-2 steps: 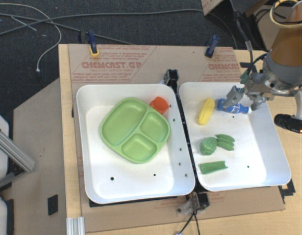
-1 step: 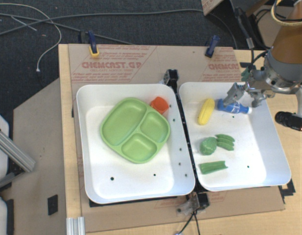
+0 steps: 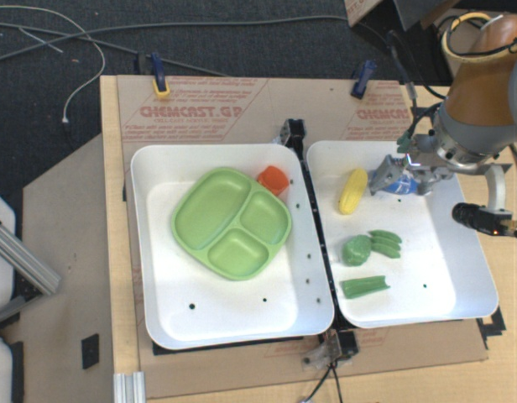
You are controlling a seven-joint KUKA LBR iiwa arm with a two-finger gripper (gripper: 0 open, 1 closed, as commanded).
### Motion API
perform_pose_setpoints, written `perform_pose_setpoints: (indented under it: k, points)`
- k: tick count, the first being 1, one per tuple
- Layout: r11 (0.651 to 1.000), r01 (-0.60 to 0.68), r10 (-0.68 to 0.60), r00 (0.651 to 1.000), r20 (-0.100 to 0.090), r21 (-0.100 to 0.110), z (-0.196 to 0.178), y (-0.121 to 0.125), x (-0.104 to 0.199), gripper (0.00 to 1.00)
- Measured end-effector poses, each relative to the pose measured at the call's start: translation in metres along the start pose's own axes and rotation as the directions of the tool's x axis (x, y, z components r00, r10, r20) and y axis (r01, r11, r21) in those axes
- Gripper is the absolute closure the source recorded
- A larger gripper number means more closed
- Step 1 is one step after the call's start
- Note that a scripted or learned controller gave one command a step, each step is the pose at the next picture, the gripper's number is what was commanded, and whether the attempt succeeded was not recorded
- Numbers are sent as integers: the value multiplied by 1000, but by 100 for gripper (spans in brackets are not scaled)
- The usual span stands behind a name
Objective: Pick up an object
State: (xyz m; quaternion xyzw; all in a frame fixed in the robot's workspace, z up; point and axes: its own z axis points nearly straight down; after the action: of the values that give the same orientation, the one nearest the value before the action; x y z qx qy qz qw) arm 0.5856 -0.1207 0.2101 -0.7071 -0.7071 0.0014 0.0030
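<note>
The main risk, as I judged it, was a miss or a glancing touch: the claw (image 3: 399,180) sat low over the upper part of the right bin (image 3: 460,296), and the yellow corn cob (image 3: 352,191), the nearest thing to it, was rounded and lay tilted, so a closing finger could have nudged it sideways toward the divider between the bins rather than trapped it. A second danger was the bin wall, since the cob lay not far from the right bin's left rim and a descent there might have caught plastic instead of the toy. How far the claw stood open I could not tell; a bluish shape showed at its tip, but whether that was part of the claw or something held I could not make out, and nothing was plainly between its fingers. Taking the corn cob as the landmark, the claw was just to its right at about the same height in the view, near but apart from it. Below the cob lay a green lumpy vegetable (image 3: 370,247), and farther below that a green bean pod (image 3: 363,286), both well clear of the claw. Left of the cob, across the divider, the left bin (image 3: 158,309) held a green divided plate (image 3: 232,222) with an orange toy (image 3: 274,177) touching its upper right edge.
</note>
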Motion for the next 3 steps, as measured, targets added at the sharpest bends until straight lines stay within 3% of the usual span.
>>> perform_pose_setpoints:
  k: [2,3]
  points:
    - [1000,-1,1,1000,0,2,120,-5,-13,0]
    - [1000,-1,1,1000,1,-7,105,-2,-13,100]
